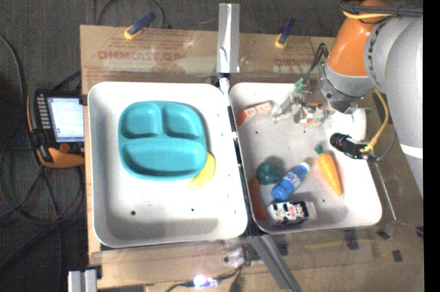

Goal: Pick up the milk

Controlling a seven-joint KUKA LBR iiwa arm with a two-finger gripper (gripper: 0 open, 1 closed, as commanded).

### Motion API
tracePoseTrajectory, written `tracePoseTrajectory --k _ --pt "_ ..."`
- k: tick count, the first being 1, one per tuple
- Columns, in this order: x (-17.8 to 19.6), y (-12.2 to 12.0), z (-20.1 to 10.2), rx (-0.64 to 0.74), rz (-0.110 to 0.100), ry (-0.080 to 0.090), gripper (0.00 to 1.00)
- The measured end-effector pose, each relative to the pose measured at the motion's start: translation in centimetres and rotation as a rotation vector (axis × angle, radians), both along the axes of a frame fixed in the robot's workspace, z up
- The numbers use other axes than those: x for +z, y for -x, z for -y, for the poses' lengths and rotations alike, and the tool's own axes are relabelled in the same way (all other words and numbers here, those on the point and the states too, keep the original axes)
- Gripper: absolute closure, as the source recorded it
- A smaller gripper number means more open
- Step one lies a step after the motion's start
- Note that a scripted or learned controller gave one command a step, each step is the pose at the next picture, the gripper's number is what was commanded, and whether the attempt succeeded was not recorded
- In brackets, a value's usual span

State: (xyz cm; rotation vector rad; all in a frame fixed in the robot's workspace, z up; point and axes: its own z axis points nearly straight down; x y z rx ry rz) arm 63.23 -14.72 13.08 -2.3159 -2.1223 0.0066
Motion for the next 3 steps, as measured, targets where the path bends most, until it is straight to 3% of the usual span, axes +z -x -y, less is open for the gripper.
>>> tracePoseTrajectory --k 1,2,3 --pt "-4.2 1.6 3.4 0.101 0.012 0.0 0.0" --pt "-0.8 -1.7 3.9 0.198 0.0 -0.002 0.0" --pt "0.6 -1.9 3.9 0.199 0.007 0.002 1.0"
